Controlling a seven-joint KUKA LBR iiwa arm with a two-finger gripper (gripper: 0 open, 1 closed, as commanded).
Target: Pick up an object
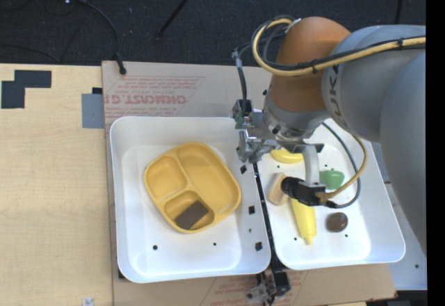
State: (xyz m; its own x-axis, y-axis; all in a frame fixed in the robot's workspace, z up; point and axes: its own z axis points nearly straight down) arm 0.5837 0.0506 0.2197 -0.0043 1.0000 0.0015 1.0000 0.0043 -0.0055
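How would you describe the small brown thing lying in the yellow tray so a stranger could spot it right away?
Start at the left white bin and find the yellow divided tray lying in it. In the tray's compartment nearest the camera lies a flat brown block, the one dark thing on all that yellow.

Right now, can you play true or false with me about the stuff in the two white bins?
1. The yellow divided tray lies in the left bin. True.
2. A brown block sits in one compartment of the yellow divided tray. True.
3. The yellow banana-shaped toy lies in the left bin. False: it lies in the right bin.
4. The small brown round thing sits inside the tray. False: it lies on the right bin's floor, beside the banana-shaped toy.
5. A green thing lies in the right bin. True.
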